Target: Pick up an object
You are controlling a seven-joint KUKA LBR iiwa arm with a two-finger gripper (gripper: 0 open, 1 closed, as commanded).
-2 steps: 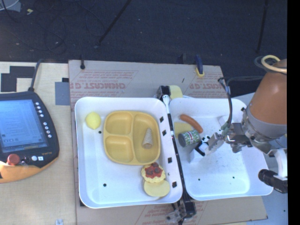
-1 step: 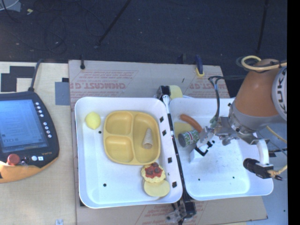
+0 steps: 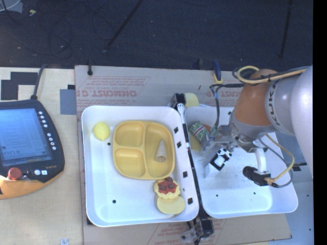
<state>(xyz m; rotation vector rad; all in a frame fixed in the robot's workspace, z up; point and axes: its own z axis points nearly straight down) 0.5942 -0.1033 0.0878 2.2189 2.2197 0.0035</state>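
While the gripper [image 3: 220, 156] hovers low in the right white bin [image 3: 255, 200] beside a green-labelled packet [image 3: 199, 131], its grip state is indeterminable; descent should centre squarely over that packet before closing.

— what lay in the left bin [image 3: 94, 188]?
— a yellow divided plate [image 3: 143, 149], a yellow ball [image 3: 101, 131].
— and the gripper [image 3: 220, 154]?
— low over the right bin [image 3: 265, 203], beside a black-and-white object [image 3: 219, 158].
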